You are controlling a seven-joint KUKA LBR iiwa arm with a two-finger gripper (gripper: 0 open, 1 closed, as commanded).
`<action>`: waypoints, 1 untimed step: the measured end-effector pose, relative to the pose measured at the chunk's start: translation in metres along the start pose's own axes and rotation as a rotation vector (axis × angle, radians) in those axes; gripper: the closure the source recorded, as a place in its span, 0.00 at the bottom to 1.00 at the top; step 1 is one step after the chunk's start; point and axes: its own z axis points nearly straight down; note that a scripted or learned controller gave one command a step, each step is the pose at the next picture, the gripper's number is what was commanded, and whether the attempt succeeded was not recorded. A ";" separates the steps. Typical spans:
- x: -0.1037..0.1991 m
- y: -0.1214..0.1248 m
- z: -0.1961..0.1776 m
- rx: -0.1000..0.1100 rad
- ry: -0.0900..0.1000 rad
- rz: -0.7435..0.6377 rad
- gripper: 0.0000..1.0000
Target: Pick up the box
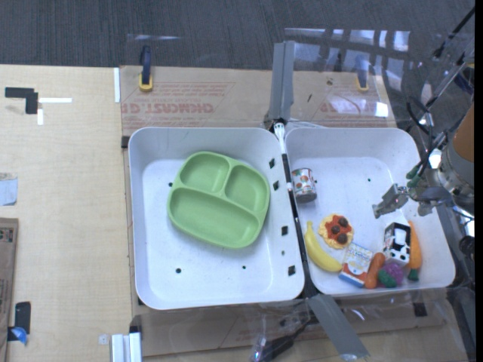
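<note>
Where the right bin (362, 145) comes nearest the camera, its front corner holds a cluster: one small box (355, 265) with a blue edge lying flat, one banana (320, 252) to its left, one orange carrot (414, 250) at the right, a black-and-white cow-pattern piece (397, 242), a purple and green bunch (392, 271), and one round pizza-like toy (336, 230) just behind the box. Farther back stands one small can (303, 184) near the bin's left wall. The arm (457, 157) reaches in from the right, and its gripper (394, 199) hangs over the bin's right middle, fingers spread apart with nothing between them. The box lies nearer the camera and left of the gripper, apart from it. The left bin (143, 225) holds one green divided plate (219, 199).
</note>
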 end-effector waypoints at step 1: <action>0.019 0.020 -0.034 -0.002 -0.001 -0.099 0.00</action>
